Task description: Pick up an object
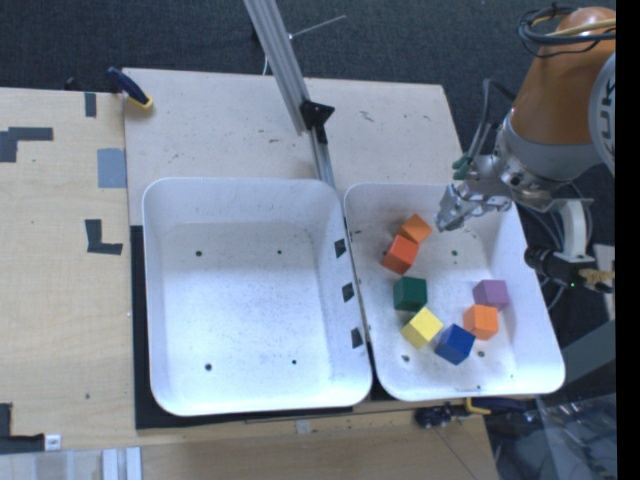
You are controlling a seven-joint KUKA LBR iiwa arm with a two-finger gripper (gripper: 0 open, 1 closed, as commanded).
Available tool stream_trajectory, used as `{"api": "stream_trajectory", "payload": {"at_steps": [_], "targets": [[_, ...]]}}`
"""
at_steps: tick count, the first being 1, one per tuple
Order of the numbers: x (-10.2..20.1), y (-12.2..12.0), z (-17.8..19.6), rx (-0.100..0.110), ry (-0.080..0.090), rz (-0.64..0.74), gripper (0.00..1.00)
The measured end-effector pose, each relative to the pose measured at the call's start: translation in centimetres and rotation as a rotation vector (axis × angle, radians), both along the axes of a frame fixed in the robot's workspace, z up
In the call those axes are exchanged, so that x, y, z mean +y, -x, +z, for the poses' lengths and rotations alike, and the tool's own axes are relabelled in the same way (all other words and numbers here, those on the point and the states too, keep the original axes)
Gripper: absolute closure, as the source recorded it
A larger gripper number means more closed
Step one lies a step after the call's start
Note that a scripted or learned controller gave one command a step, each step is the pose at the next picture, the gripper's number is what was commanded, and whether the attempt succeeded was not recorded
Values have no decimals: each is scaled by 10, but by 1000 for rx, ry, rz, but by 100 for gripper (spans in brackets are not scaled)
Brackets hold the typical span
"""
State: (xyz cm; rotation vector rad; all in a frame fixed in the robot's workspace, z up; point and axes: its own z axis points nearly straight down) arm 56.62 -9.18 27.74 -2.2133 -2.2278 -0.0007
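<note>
White right bin (pixel 520 363) holds seven coloured blocks (pixel 410 293).

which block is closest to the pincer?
The upper orange cube in the right white bin, just left of the pincer. The other orange cube sits lower, beside the purple cube.

Seven small blocks lie loose in the right bin (pixel 530 363). Two orange blocks touch near the bin's upper middle: a lighter one (pixel 415 230) and a redder one (pixel 400 254) just below it. A dark green cube (pixel 409 293) sits beneath them. A yellow cube (pixel 423 326) touches a blue cube (pixel 455 343). An orange cube (pixel 481 320) lies just below a purple block (pixel 490 292).
</note>
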Motion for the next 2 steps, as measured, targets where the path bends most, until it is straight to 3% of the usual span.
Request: {"api": "stream_trajectory", "payload": {"at_steps": [2], "targets": [[99,-9,-2,1,1,0,100]]}}
